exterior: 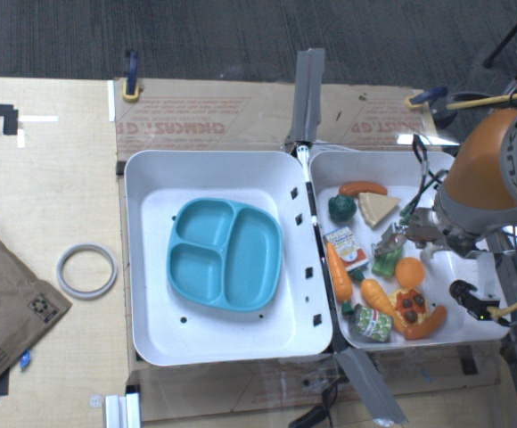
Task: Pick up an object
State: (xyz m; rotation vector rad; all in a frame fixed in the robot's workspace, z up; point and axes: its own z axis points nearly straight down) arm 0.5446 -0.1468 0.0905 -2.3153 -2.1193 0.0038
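on the far left of the table (45, 150) lie a brown paper bag (4, 315) and a roll of tape (86, 269), both well apart from the bins and likely just parked out of the way. next comes the left bin (143, 266), which carries a blue divided plate (225, 254) lying flat in its middle, probably set there as a place to put things down. the right bin (472, 333) is crowded with toy food, heaped close so a grab has plenty of targets: a carrot (340, 275) along the left wall, a green round piece (342, 208), a sausage (363, 188) near the top, a wedge of bread (377, 209), a small carton (345, 244), an orange (409, 272) and a pizza slice (412, 306). the tool (399, 235) hangs low over the heap just above the orange, beside a green leafy piece (386, 263); whether it is released or clenched i cannot tell, and nothing is visibly lifted, so the pick looks not yet done.
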